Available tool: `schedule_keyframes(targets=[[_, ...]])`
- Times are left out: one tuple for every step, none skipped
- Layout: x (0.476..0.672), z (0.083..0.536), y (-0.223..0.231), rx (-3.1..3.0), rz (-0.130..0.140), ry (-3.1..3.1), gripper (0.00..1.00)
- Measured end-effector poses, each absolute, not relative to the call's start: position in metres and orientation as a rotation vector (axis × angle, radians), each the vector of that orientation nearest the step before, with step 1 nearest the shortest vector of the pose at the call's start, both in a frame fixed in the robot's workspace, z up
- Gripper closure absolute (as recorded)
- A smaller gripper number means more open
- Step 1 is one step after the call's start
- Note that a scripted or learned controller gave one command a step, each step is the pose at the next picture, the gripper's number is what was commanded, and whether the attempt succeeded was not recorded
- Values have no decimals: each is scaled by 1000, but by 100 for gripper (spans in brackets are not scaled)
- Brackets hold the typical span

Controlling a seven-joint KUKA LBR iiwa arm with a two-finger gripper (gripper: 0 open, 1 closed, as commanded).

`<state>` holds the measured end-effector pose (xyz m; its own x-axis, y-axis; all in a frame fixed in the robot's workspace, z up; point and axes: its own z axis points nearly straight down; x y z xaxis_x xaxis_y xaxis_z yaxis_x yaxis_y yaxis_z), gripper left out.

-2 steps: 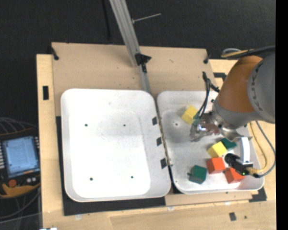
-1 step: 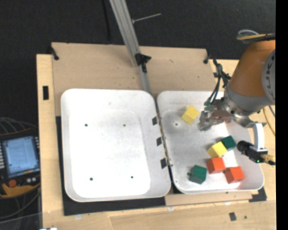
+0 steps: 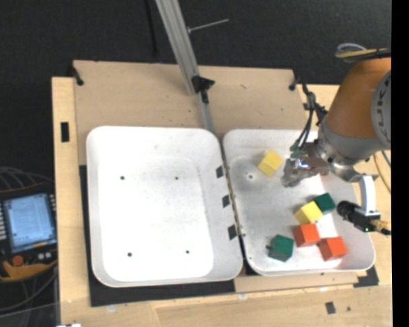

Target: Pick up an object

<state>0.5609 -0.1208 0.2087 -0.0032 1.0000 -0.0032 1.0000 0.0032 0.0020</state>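
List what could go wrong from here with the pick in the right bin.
1. The gripper sits just right of the lone yellow block; descending off-centre could nudge it away rather than grasp it.
2. The other blocks are crowded: a yellow block, dark green block and orange block touch or nearly touch, so a grab there may catch two or scatter them.
3. The second orange block lies near the right bin's rim, leaving little finger room.

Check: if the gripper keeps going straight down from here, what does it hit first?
Likely bare floor of the right bin. The gripper sits just right of the yellow block; depth is unclear, so it might clip it.
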Motion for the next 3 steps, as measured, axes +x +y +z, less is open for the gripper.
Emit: schedule_keyframes(targets=[[586,218,-67,2211,5,2230,100],[593,224,-22,2213,4,2230,100],[606,236,25,2212,5,2230,100]])
